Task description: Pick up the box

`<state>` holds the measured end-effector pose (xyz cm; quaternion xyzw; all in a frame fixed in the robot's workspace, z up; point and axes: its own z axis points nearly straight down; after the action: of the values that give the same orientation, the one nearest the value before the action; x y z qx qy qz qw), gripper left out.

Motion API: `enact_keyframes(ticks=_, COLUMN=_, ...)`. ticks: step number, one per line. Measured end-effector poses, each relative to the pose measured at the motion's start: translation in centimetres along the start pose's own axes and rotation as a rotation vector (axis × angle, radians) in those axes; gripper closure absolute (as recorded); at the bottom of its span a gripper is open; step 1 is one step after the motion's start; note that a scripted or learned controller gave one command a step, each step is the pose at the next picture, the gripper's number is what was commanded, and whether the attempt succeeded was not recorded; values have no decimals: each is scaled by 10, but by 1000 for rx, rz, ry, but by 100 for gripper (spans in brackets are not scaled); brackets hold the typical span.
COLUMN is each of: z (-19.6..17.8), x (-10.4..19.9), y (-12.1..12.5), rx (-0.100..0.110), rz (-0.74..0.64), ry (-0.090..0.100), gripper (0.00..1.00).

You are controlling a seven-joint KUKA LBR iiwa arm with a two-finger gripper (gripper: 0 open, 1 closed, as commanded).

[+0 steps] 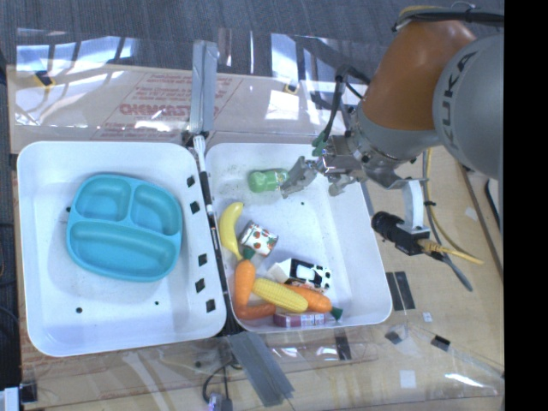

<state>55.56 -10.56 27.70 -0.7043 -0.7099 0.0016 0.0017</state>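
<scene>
In the camera view, the gripper [315,178], its jaws apparently released around nothing, is seen beside the green piece [267,179], well apart from the box [301,318], so neighbouring toys may be grabbed instead.

free: right bin [360,255] mid-floor | blocked: lower-left corner, toy food pile [278,294]

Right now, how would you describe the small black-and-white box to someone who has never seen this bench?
Look in the white bin on the view's right, at the pile of toy food in its near-left corner. The box lies at the pile's right edge, just above the yellow corn cob. It alone is patched black and white.
</scene>
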Motion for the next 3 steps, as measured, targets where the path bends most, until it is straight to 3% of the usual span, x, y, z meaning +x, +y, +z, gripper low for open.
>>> enact_keyframes(ticks=1, z=117, x=13, y=4, rx=1, rz=-47, ry=0, gripper=0)
enact_keyframes(ticks=2, z=186, x=13, y=84, rx=-1, rz=141, ry=0, gripper=0)
enact_keyframes(ticks=3, z=185, x=13, y=71, rx=1, rz=140, ry=0, gripper=0)
